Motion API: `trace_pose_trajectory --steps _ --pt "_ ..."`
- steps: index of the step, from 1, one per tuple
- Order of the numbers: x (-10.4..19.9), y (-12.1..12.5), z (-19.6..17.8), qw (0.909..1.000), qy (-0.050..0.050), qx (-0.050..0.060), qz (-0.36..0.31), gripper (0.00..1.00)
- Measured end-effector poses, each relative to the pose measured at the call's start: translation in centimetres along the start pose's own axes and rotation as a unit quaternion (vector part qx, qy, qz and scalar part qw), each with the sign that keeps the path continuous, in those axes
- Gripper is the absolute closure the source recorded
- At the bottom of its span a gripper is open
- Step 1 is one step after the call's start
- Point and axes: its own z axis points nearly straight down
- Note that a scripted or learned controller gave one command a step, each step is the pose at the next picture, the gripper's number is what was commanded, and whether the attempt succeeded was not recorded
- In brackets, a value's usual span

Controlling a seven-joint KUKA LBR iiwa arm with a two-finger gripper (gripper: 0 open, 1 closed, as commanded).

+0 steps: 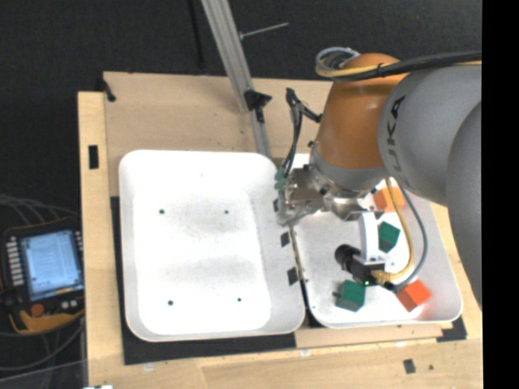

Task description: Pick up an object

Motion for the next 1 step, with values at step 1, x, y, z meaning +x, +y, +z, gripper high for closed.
trace_pose_trajectory --steps 1 --pt "5.17 0.53 -0.20 1.0000 0.000 0.000 -0.001 1.00"
